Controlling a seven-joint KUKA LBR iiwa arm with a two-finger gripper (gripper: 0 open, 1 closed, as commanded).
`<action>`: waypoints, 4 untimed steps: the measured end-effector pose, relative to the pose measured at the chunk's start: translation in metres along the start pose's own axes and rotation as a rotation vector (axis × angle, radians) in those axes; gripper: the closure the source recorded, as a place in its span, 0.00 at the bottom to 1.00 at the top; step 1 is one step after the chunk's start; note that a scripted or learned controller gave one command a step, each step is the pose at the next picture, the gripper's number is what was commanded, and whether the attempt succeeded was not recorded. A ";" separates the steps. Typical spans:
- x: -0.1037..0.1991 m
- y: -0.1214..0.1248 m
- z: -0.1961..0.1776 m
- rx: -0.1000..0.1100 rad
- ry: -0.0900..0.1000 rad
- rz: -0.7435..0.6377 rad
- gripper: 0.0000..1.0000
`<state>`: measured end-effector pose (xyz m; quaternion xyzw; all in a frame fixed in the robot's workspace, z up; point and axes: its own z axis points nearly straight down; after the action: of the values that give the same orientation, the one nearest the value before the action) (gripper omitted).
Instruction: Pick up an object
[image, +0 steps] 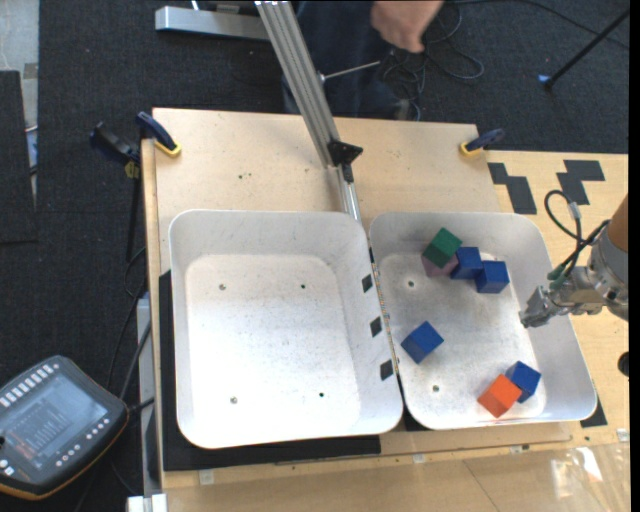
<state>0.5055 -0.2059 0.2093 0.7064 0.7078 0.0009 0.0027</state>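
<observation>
Blocks (470, 265) in bin, end effector (535, 310) seemingly apart.

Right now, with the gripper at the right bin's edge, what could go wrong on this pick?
1. The gripper sits over the right bin's rim; descending here may strike the wall.
2. The orange cube touches a blue cube, so a grasp could nudge both.
3. The green cube sits in a tight cluster, leaving little finger room.

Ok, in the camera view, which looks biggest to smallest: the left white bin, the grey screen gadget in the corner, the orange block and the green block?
1. Left white bin, easily the biggest.
2. Grey screen gadget, though its spot nearer the camera may make it look bigger.
3. Orange block and green block look about alike, so no ranking between them.
</observation>
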 end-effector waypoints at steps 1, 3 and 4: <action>0.051 0.026 -0.002 0.002 0.003 -0.007 1.00; 0.150 0.047 -0.014 0.004 0.005 -0.007 1.00; 0.206 0.057 -0.025 0.003 0.005 -0.007 1.00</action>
<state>0.5615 0.0002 0.2336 0.7038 0.7104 0.0013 -0.0001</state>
